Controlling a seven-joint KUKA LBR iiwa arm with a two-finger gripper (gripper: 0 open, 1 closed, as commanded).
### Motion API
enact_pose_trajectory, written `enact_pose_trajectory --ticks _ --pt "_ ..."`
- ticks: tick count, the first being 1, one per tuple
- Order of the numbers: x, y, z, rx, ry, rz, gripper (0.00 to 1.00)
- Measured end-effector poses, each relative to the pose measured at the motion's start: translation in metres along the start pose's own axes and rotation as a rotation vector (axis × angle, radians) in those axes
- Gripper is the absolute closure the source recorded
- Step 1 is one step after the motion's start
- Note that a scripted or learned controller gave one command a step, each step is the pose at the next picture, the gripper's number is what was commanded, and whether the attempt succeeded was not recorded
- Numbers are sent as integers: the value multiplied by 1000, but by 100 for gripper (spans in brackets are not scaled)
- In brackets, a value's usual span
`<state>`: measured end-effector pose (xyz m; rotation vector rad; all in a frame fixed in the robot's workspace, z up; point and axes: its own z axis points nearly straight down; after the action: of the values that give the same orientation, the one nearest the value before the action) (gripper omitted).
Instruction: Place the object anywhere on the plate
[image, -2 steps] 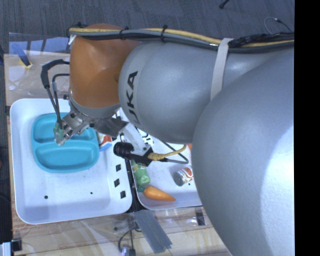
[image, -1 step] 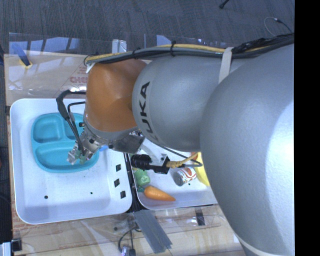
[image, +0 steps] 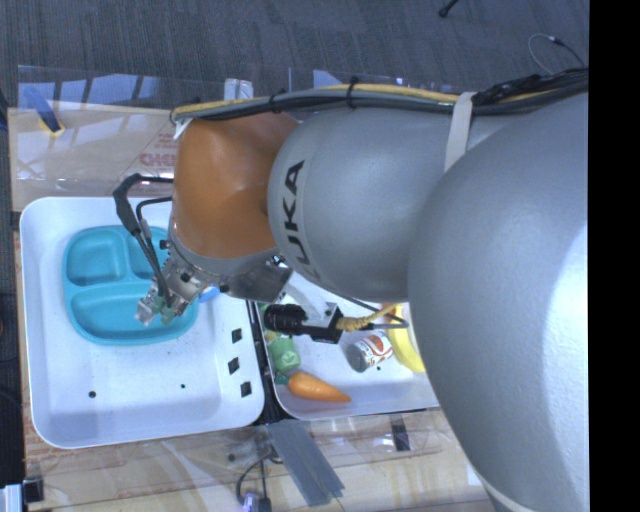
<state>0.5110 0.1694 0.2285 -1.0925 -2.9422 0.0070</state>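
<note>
The jaws (image: 158, 310), whose spread I cannot tell, are hanging over the lower right compartment of the blue plate (image: 100, 290) in the left bin (image: 60, 400), a small blue object (image: 207, 294) showing just beside them

Bare plate (image: 100, 262) sections (gripper (image: 160, 308) alongside)

My arm (image: 450, 230): bulky grey rounded casing, black "KUKA" lettering at nine o'clock on its shell; glossy orange band (image: 220, 190) above the wrist; black and yellow cables (image: 350, 95) along twelve o'clock; small metallic end effector (image: 158, 310).
</note>
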Motion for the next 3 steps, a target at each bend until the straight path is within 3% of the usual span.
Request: enact_pose_trajectory --ticks 1,2,3 --pt "-12 58 -2 -4 -1 -65 100" --pt "4 52 40 -2 -1 -160 100" --pt "-1 65 31 -6 -4 -234 100"
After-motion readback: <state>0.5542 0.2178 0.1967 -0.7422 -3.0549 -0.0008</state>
